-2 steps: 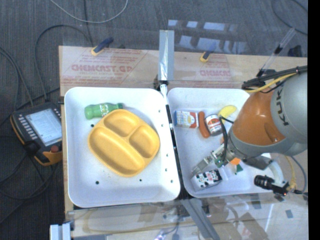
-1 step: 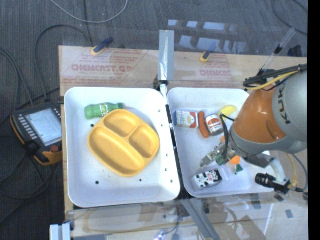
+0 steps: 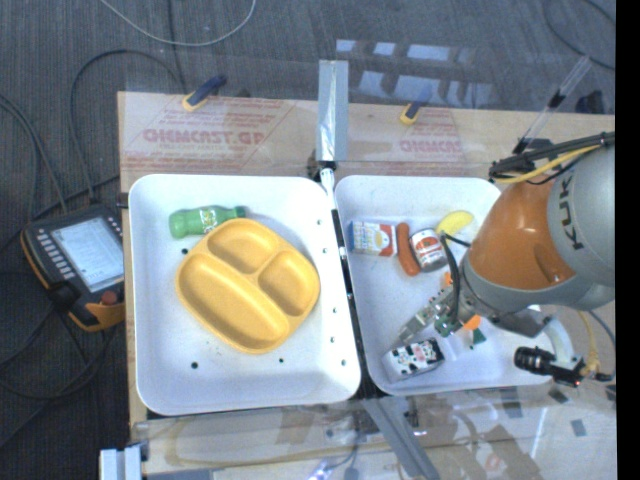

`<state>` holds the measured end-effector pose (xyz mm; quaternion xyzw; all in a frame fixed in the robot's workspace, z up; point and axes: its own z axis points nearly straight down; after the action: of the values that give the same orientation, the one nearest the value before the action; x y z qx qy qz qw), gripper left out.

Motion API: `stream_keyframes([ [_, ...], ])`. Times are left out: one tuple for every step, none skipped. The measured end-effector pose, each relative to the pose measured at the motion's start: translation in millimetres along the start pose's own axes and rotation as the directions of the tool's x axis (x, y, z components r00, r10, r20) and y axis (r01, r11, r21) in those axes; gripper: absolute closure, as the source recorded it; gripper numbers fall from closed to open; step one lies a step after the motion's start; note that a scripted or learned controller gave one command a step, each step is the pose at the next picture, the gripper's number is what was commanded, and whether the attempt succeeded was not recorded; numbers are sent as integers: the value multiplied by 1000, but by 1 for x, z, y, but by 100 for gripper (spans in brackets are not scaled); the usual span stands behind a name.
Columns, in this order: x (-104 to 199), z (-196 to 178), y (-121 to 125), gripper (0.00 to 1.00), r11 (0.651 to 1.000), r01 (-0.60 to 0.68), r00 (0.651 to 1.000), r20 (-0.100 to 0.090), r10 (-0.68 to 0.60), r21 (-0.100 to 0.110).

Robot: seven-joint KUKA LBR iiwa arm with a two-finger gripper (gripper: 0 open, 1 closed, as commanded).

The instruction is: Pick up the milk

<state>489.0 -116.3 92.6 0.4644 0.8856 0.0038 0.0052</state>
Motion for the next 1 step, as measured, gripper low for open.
stream_keyframes([
  [6, 0, 5, 100, 998, 64, 998, 15, -64, 1],
])
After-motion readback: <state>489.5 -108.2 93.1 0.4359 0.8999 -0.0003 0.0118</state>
